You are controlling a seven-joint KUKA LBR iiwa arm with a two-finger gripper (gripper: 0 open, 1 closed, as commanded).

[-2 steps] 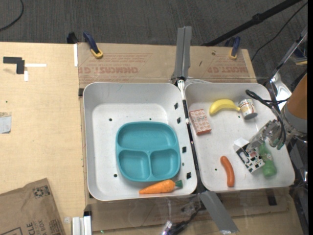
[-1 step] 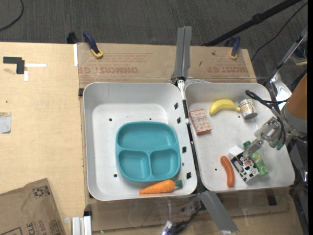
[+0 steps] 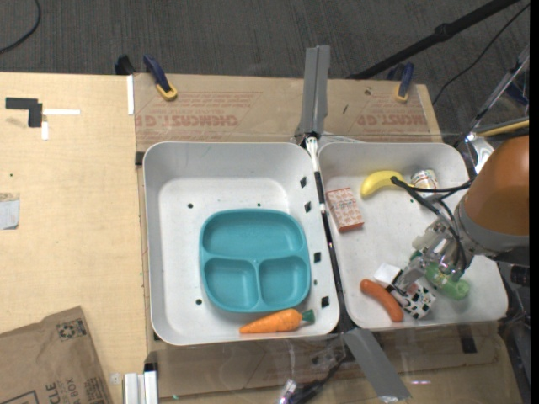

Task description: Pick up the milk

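Milk (image 3: 418,300): lying in right bin (image 3: 370,314), not lifted.
Gripper (image 3: 426,269): low above it; finger state — cannot tell.
Left: grasp, lift.

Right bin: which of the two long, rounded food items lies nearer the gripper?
The orange-red sausage, beside the gripper at the bin's near edge. The banana lies farther off, toward the bin's far side.

This is a robotics lab or test cell, not a home. A plywood surface (image 3: 67,225) carries two shallow white bins (image 3: 160,225), with blue-and-yellow clamps (image 3: 160,78) gripping its far edge. Cables (image 3: 25,15) trail over dark carpet (image 3: 210,15) beyond, a stand's black leg (image 3: 446,28) crosses there, and cardboard (image 3: 50,360) lies near the front corner.
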